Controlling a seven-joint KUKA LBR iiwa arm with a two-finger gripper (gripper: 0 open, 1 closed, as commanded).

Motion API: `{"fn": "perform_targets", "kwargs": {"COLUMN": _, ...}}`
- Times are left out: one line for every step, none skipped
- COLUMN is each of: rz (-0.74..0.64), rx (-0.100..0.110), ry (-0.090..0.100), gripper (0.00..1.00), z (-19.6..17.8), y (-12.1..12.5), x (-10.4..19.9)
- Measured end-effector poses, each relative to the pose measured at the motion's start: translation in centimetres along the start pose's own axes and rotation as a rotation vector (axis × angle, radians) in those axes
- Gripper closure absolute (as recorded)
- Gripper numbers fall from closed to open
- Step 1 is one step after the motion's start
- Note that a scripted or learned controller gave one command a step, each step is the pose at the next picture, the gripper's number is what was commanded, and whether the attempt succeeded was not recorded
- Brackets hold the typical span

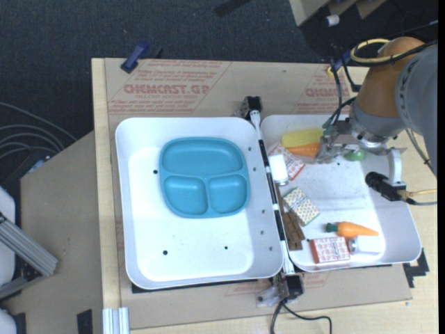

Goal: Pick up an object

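Working big to small, you've got the right bin (pixel 400 239), then the gripper (pixel 332 147) low at its far end, grip state can't tell, beside the yellow-orange toy (pixel 302 143): prob light, stiff, slick, so pinch across its middle.

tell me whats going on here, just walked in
A grey KUKA arm reaches in from the right, with its gripper down at the far end of the right bin, beside a yellow and orange toy. Whether it has hold of anything can't be made out. A toy carrot, a small red box and a checked packet lie nearer the front. The left bin holds a blue divided tray.
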State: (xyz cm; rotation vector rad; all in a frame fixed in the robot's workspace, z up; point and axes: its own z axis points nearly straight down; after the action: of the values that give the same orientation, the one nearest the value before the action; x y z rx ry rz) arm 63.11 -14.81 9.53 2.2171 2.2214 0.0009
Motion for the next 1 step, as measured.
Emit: {"fn": "perform_targets", "kwargs": {"rz": 0.0, "rx": 0.001, "ry": 0.0, "gripper": 0.0, "z": 0.02, "y": -0.01, "x": 0.01}}
